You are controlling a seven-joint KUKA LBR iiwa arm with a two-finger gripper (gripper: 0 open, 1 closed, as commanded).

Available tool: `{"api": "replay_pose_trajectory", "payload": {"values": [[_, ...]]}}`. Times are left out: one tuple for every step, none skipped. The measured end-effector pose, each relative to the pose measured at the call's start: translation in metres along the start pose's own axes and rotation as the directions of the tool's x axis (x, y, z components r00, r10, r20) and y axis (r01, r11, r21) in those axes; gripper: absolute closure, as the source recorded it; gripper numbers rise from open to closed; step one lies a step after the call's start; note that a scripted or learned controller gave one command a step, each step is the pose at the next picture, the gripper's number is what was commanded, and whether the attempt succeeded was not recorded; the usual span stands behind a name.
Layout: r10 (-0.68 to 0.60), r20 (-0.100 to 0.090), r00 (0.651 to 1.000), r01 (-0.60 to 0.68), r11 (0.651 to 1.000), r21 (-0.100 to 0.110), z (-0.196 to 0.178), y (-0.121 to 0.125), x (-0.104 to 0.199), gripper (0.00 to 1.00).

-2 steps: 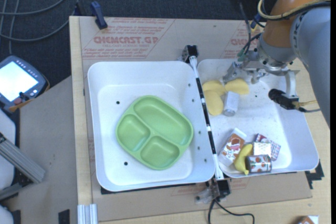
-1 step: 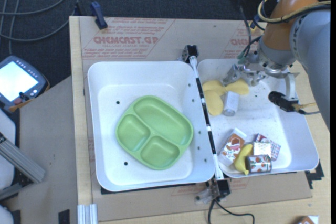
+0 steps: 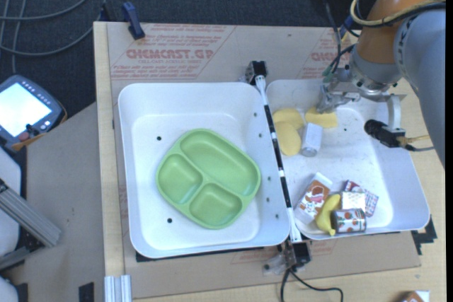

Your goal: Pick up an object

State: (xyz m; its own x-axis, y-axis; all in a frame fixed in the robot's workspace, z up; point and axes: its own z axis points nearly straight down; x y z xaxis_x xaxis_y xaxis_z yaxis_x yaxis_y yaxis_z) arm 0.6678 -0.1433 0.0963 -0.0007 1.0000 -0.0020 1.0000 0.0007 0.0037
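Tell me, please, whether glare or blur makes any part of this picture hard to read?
In the camera view, the lit screen at the left edge is washed out to near white; the end effector over the right bin is small and soft, its details unclear; the green plate is evenly lit and sharp.

The grey arm [image 3: 417, 46] reaches in from the right, its orange band uppermost. Its gripper [image 3: 329, 101] points steeply downward.

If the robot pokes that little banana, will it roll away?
Probably not far. The banana is curved, so it would likely wobble or spin. It lies wedged among small boxes, which should stop it. It looks smooth, so perhaps slippery.
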Motion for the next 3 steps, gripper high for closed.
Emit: {"api": "replay_pose_trajectory", "payload": {"values": [[0.000,0.000,1.000,0.000,1.000,0.000,0.000,0.000,0.000,0.00],[0.001,-0.002,1.000,-0.001,1.000,0.005,0.012,-0.001,0.002,0.00],[0.000,0.000,1.000,0.000,1.000,0.000,0.000,0.000,0.002,1.00]]}}
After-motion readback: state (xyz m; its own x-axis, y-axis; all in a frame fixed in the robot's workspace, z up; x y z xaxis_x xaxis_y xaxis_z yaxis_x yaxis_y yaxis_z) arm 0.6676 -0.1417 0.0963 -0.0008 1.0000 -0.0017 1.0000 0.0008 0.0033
